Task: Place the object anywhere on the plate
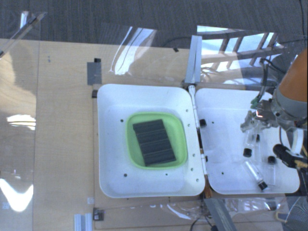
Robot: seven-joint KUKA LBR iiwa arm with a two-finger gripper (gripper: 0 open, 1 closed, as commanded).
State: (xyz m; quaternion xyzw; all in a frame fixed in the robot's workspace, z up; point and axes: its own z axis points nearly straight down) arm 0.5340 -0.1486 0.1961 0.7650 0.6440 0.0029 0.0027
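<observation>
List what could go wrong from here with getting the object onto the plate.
1. The dark ridged block already covers most of the green plate, so little bare plate remains.
2. The gripper hangs over the right bin, so a carry must cross the divider between bins and could clip it.

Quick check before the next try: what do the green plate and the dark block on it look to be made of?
Plate: likely plastic, smooth lime green, square with rounded corners and a raised rim with a soft sheen. Block: dark grey and matte, ridged in parallel bands, perhaps rubber or foam; the look leaves it open.
</observation>
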